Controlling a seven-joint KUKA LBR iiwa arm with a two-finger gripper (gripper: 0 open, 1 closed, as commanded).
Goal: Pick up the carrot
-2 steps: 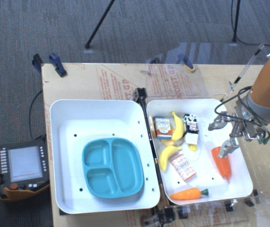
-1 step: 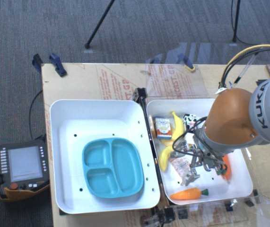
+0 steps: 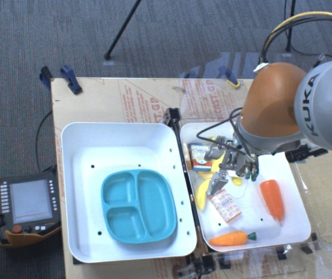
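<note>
The carrot (image 3: 231, 238), orange with a green top, lies flat along the front wall of the right bin (image 3: 296, 228). My gripper (image 3: 218, 182) hangs over the middle of that bin, above a banana (image 3: 202, 194) and just behind a small red-and-white packet (image 3: 225, 206). It is well back and slightly left of the carrot, not touching it. Its fingers look open with nothing between them. The grey arm with its orange band (image 3: 273, 106) reaches in from the right and hides part of the bin's back.
An orange bottle (image 3: 272, 199) lies at the right of the right bin, and a small box (image 3: 200, 156) sits at its back left. The left bin (image 3: 75, 156) holds a blue divided plate (image 3: 138, 205). A pendant (image 3: 27, 205) lies left of the bench.
</note>
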